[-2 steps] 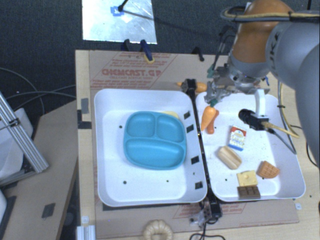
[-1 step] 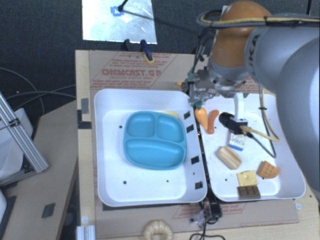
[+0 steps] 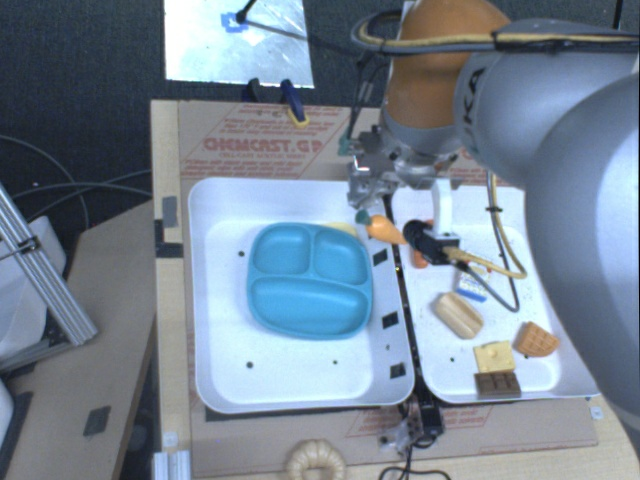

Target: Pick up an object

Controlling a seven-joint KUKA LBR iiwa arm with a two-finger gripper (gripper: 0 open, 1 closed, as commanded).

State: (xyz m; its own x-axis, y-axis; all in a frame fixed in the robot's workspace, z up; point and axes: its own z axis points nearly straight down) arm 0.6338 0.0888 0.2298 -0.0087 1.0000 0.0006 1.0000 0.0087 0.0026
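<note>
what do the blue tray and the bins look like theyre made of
Blue tray: likely moulded plastic, one even colour, with rounded compartment ridges and a soft sheen. Bins: probably thin formed white plastic; smooth, slightly glossy, with rounded corners and shallow curved walls. Neither can be confirmed by look alone.

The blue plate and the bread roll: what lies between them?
In the camera view, the bins' adjoining rims lie between the blue plate and the bread roll.

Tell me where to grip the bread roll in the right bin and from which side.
Grip the bread roll across its narrow middle, coming straight down from above. It lies flat and slanted on the right bin floor, long sides free; the waffle piece and cracker sit apart.
</note>
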